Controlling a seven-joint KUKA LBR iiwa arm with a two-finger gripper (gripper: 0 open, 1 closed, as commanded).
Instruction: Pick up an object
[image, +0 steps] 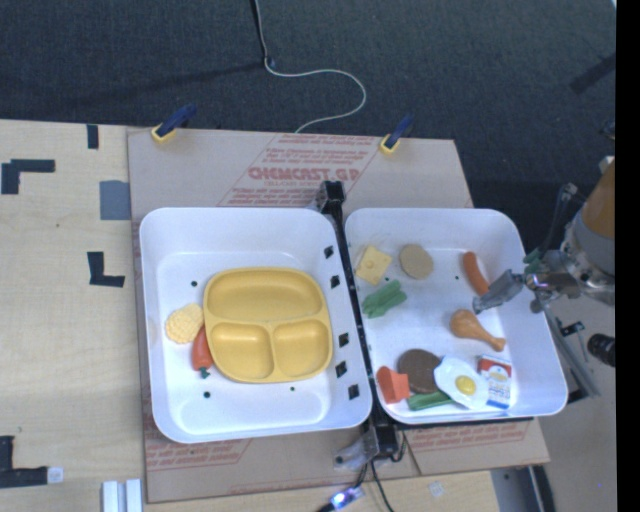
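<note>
Approach step: the hand (505, 288), grip state indiscernible, hovers over the right bin (520, 240) between the sausage (474, 271) and the drumstick (476, 327). Next move probably calls for descent onto one.

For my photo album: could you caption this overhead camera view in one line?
Robot claw hovers over the right bin of toy food, near a chicken drumstick; a yellow tray fills the left bin.

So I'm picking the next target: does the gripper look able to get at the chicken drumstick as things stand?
Probably yes. The gripper hangs over the right bin, just up and right of the chicken drumstick. The drumstick lies on bare bin floor, apart from the fried egg and the sausage, with nothing over it.
</note>
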